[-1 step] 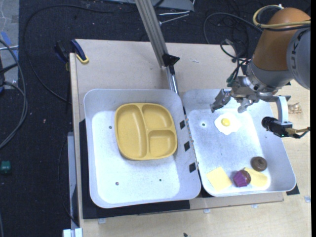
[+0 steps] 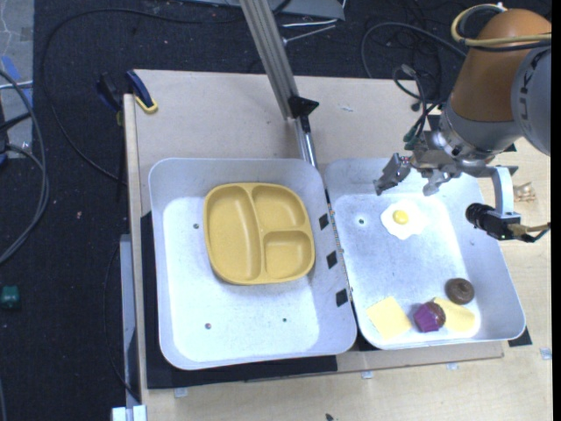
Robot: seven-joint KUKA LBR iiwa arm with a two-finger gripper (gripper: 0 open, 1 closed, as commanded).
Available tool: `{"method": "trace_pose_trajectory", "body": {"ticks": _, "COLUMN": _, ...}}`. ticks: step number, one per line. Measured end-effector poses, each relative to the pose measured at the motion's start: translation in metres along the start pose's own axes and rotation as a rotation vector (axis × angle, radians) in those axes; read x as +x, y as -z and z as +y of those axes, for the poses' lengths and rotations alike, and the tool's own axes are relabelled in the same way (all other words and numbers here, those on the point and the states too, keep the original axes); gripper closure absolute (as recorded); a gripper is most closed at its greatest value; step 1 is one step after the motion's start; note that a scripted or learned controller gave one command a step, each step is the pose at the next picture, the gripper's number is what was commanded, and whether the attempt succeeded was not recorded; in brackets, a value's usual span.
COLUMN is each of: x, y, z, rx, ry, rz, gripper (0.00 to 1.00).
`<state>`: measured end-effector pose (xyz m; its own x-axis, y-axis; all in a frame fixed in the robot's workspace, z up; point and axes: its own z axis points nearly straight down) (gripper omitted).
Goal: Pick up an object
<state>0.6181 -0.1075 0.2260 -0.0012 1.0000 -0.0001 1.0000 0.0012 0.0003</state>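
My gripper hangs over the far end of the right bin, its two dark fingers spread apart with nothing between them. Just below it a toy fried egg lies flat on the bin floor. Near the bin's front edge sit a pale yellow cheese slice, a purple piece, a brown round piece and another yellow piece partly behind the purple one.
The left bin holds a yellow divided plate. A slanted metal pole runs down to the gap between the bins. A blue and yellow clamp sits at the bench's far left corner.
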Motion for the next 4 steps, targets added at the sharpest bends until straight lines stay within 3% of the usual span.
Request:
{"method": "trace_pose_trajectory", "body": {"ticks": 2, "x": 0.016, "y": -0.102, "z": 0.001, "rx": 0.006, "ry": 0.001, "rz": 0.001, "gripper": 0.00}}
{"method": "trace_pose_trajectory", "body": {"ticks": 3, "x": 0.017, "y": -0.134, "z": 0.001, "rx": 0.000, "ry": -0.001, "rz": 0.000, "gripper": 0.00}}
{"method": "trace_pose_trajectory", "body": {"ticks": 4, "x": 0.017, "y": -0.123, "z": 0.002, "rx": -0.001, "ry": -0.002, "rz": -0.001, "gripper": 1.00}}
